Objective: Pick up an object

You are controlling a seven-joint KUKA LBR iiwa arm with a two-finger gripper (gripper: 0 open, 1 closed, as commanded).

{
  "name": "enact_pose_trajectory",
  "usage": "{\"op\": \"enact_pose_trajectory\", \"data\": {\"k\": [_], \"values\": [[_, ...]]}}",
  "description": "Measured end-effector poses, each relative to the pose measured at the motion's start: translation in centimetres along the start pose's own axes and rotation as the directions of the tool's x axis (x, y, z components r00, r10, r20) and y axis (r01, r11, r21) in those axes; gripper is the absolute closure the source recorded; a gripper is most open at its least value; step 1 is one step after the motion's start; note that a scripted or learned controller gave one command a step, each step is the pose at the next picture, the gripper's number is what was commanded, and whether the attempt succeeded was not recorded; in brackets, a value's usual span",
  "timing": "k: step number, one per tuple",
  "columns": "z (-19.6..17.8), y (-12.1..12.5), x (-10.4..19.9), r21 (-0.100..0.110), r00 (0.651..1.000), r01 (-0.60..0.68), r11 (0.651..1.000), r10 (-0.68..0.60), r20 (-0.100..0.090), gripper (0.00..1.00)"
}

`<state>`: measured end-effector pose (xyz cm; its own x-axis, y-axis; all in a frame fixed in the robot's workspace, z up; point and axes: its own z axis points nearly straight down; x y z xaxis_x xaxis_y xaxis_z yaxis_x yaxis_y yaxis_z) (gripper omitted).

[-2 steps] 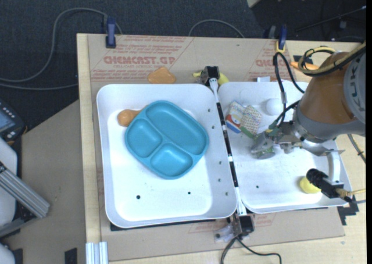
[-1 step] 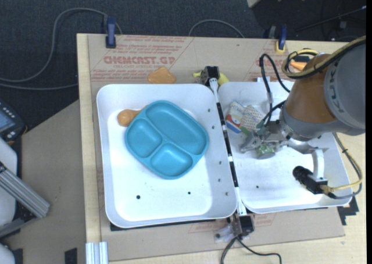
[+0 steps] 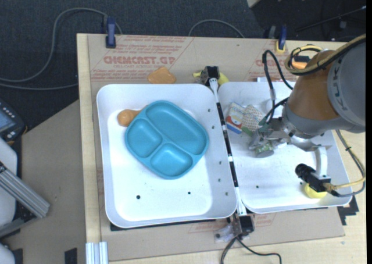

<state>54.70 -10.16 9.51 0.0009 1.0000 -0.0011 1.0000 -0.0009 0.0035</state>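
Plywood table (image 3: 145,59) on dark carpet, bearing 2 white bins. Left bin (image 3: 110,141): blue divided plate (image 3: 167,139). Right bin (image 3: 273,193): crumpled packet (image 3: 243,116), gripper (image 3: 263,143) just beside it; grip state cannot be told.

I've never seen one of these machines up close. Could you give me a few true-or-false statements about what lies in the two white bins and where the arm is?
1. The blue divided plate lies in the left bin. True.
2. The gripper hangs over the left bin. False: it is over the right bin, close to a crumpled packet.
3. The blue divided plate has three compartments. True.
4. The crumpled packet rests on the blue divided plate. False: it lies in the right bin.
5. A small orange thing lies on the bench, outside both bins. True.
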Motion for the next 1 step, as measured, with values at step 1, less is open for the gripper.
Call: {"op": "enact_pose_trajectory", "data": {"k": [1], "values": [[-12.01,2.44,4.87,-0.012,1.0,0.008,1.0,-0.008,-0.002,1.0]]}}
